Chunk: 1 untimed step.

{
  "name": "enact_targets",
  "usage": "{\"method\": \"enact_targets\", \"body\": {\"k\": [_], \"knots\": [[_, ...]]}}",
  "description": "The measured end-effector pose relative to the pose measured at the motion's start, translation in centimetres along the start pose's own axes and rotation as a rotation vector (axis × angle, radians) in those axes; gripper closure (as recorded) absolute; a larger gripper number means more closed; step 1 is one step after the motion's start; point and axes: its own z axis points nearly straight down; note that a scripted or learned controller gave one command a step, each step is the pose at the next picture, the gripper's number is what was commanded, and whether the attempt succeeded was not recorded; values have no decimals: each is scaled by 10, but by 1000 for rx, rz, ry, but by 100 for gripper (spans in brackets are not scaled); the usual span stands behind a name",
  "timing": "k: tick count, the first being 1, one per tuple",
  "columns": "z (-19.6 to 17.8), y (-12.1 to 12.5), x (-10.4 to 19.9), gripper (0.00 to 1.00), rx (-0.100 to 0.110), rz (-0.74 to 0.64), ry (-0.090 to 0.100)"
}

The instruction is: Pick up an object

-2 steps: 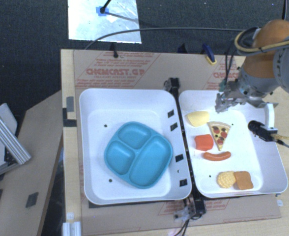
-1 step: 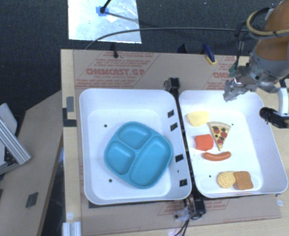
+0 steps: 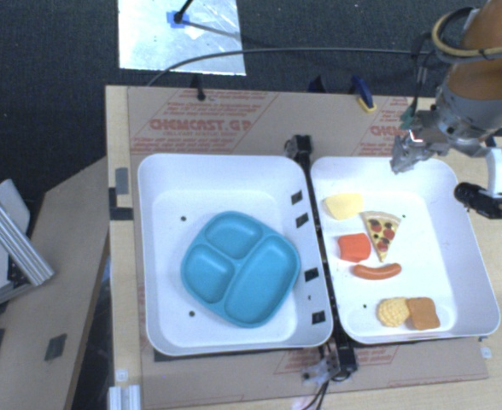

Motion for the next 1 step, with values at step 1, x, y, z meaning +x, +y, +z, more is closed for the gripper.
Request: {"method": "enact_targets", "body": {"k": [1], "knots": [[-5,-1,57,100,1,-4,2]]}}
